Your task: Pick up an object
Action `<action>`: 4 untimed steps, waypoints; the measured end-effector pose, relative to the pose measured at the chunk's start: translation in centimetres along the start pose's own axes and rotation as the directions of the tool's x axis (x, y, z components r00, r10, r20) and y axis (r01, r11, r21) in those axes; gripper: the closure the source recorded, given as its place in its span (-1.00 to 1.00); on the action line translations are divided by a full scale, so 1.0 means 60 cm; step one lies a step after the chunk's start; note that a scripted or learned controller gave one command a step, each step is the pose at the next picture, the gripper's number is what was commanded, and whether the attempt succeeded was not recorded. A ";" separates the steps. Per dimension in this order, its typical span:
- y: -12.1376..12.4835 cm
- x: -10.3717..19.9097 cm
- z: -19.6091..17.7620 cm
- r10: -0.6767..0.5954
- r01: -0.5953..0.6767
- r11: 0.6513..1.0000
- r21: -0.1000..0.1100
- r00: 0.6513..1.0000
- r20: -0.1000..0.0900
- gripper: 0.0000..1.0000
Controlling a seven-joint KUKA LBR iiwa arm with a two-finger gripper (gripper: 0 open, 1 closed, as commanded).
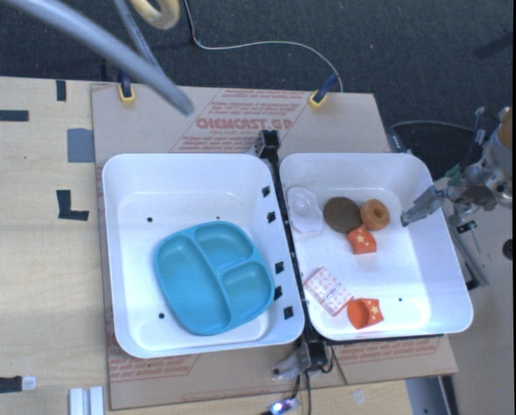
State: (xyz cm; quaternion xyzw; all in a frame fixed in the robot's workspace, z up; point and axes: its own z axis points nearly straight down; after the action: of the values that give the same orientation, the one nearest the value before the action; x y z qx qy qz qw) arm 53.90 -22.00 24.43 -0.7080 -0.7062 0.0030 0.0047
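The gripper (422,207) is hovering over the right bin's (439,314) right rim, holding nothing; a doughnut (375,214) is lying nearby. "CHEMCAST GP" is showing on the board (240,121).

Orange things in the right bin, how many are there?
2. One orange piece sits mid-bin just below the donut; the other lies near the bin's front edge, beside the pink packet.
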 end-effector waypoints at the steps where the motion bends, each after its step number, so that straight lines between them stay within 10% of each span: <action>1: 0.003 0.001 -0.008 -0.004 0.004 1.000 -0.009 1.000 0.003 -1.00; 4: 0.021 0.026 0.268 -0.005 0.005 1.000 -0.011 1.000 0.003 -1.00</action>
State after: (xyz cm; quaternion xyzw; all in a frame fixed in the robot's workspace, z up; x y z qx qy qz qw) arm 55.00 -20.44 8.32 -0.7062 -0.7080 0.0001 -0.0003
